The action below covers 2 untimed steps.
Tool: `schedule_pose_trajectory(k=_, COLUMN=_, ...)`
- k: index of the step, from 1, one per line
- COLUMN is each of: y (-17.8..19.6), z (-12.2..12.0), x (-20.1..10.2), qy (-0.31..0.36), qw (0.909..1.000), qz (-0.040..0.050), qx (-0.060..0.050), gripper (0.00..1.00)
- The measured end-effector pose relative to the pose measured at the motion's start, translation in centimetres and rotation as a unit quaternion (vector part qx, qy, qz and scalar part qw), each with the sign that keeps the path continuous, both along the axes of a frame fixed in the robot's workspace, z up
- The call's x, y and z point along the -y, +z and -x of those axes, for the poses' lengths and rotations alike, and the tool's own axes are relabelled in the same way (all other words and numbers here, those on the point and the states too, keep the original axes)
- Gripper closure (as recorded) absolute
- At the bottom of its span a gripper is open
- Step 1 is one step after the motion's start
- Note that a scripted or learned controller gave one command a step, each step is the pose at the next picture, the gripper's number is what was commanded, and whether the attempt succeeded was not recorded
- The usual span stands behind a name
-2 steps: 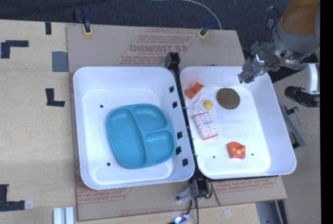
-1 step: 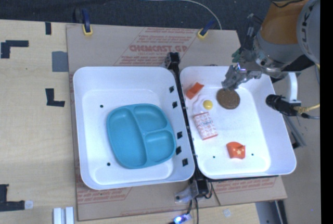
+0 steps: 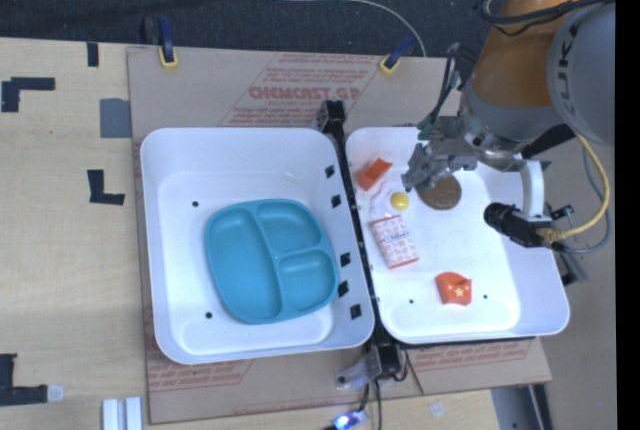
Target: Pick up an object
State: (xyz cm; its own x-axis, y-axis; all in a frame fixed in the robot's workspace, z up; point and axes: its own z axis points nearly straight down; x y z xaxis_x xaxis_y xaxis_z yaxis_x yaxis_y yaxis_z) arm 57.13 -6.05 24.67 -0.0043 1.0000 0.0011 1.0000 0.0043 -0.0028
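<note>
Hovering pincer [image 3: 418,176] | yellow ball [image 3: 399,201] just below-left | brown disc [image 3: 441,193] beside

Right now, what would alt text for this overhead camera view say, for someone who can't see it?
A grey and orange robot arm reaches from the right, its pincer low over the right white bin, which holds small items including a brown disc and a red-and-white packet. The left bin holds a blue divided plate.

Divided tray [image 3: 270,258] in left bin [image 3: 170,158], small packet [image 3: 394,242] in right bin [image 3: 530,313]
</note>
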Motion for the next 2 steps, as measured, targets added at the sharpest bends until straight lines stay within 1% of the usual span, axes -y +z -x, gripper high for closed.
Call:
schedule_pose_trajectory(k=1, y=0.4, z=1.9, x=-5.1, qy=0.001, qw=1.0000, qz=-0.0004, qx=0.000, gripper=1.00)
schedule_pose_trajectory(k=2, y=-1.0, z=3.5, x=-11.1, qy=0.001, qw=1.0000, qz=-0.0002, qx=-0.001, gripper=1.00)
